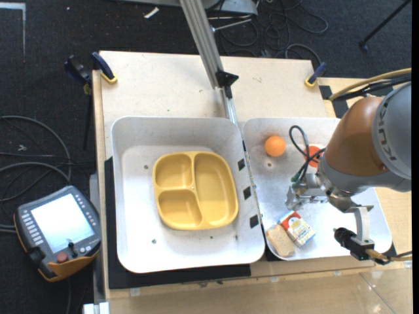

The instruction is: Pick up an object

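yellow divided plate (195, 190) in left bin (131, 175), gripper (305, 195) above small carton (298, 229) — label unreadable — orange ball (275, 146) nearby

I am seeing my big grey arm (399, 136) wearing a round orange band (353, 142), with black cables (300, 150) looping off it.

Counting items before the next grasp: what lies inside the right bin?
An orange ball, a small carton and a tan block lie in the right bin. The arm covers its far side.
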`<state>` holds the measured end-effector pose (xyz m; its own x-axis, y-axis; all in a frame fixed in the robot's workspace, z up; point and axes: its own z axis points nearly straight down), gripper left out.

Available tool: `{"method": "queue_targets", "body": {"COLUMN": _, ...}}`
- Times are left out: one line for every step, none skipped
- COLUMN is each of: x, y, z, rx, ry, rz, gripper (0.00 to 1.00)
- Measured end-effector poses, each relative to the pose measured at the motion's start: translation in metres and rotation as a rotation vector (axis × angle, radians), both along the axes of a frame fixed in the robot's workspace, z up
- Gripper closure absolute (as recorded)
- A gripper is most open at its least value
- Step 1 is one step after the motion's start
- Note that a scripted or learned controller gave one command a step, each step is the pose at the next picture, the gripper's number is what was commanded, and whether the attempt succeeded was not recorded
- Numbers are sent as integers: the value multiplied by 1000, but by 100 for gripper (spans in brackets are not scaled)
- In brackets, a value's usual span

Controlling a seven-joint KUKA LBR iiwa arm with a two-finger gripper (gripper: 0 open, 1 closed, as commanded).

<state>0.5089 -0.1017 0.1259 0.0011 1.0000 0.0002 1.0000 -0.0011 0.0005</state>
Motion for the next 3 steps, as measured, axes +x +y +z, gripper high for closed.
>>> {"method": "queue_targets", "body": {"x": -6, "y": 8, "z": 55, "rx": -1, "ry": -4, "rz": 4, "gripper": 100}}
{"method": "queue_targets", "body": {"x": 4, "y": 9, "z": 101, "rx": -1, "ry": -5, "rz": 4, "gripper": 100}}
{"method": "queue_targets", "body": {"x": 7, "y": 16, "z": 146, "rx": -1, "ry": -5, "rz": 5, "gripper": 100}}
